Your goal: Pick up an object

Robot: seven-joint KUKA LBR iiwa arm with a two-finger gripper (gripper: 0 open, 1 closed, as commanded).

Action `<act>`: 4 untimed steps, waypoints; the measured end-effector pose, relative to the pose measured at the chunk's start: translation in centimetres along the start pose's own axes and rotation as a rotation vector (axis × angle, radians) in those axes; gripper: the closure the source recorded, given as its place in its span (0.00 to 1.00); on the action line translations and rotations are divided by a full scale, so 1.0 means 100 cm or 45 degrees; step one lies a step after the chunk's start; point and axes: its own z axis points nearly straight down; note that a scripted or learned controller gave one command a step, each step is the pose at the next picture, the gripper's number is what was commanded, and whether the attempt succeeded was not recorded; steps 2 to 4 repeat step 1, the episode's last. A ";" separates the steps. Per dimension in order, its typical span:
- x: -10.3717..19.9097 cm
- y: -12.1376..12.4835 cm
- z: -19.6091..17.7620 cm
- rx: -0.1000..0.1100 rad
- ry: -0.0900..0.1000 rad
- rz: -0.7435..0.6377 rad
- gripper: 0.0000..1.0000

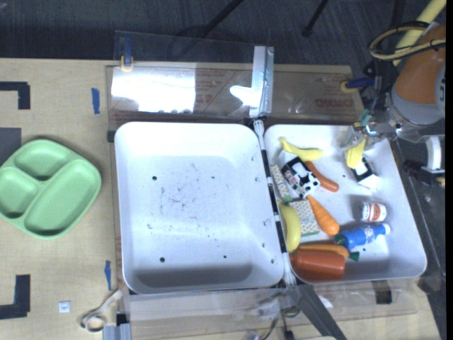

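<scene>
Wooden bench [56, 83] carries two white bins. Nearest us, lower right, the right bin [414, 257] crowds a red sausage [318, 263], blue bottle [362, 236], small can [373, 211], two carrots and three bananas; we judge a grasp could slip or snag a neighbour. Farther up, the gripper [369, 127] hovers by a yellow piece [355, 154]; whether it grips, we cannot tell.

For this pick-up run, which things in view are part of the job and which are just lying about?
Part of the job:
tool at the right bin's far edge
banana
two carrots
red sausage
blue bottle
small can
yellow piece below the tool

Lying about:
left bin
green divided plate
scissors
</scene>
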 end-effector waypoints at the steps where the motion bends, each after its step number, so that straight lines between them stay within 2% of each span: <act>1: 0.057 -0.040 -0.073 0.064 0.008 -0.116 1.00; 4: 0.057 -0.040 -0.073 0.064 0.008 -0.116 1.00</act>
